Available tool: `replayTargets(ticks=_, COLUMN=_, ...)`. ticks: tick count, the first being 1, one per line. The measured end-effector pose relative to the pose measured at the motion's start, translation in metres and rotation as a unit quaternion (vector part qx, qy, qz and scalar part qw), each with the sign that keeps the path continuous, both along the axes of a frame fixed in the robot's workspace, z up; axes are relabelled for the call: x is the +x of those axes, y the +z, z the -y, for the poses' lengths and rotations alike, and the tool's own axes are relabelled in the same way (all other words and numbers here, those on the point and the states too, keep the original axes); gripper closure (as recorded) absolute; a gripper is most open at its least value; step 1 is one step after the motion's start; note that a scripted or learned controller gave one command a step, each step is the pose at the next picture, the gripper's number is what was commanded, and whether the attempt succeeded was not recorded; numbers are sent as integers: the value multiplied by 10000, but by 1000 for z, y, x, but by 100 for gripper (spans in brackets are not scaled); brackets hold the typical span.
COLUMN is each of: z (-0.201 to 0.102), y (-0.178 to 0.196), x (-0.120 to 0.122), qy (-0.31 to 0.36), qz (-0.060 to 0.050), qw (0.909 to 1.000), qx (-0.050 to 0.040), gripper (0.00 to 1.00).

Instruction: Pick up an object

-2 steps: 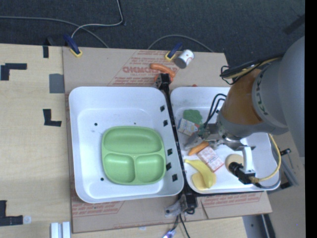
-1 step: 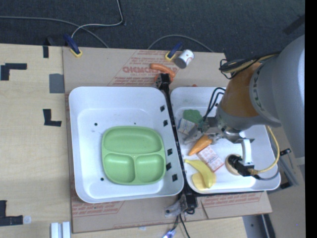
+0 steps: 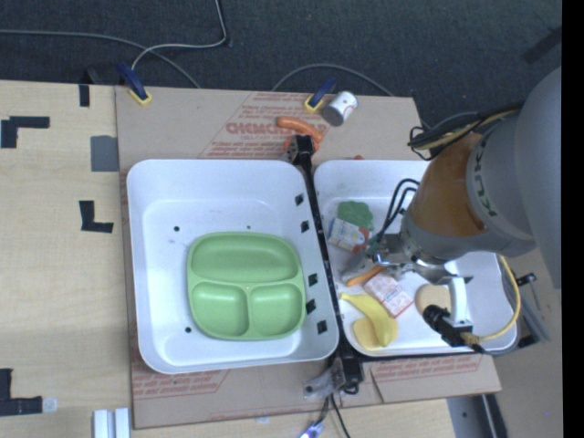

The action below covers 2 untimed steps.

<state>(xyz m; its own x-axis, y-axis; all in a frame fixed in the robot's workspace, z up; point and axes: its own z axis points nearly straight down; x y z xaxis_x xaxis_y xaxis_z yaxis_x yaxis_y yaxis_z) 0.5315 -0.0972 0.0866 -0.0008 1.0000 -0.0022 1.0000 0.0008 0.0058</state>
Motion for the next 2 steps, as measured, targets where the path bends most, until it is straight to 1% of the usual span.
replayTargets(ticks=1, z=1, y=0, x=35, qy=1, qz=-10, qw=10000, qx=6, gripper=0)
replayTargets(ticks=2, z=2, y=9, x=35, qy=-5, qz=-9, qw=10000, qx=-4, gripper=100)
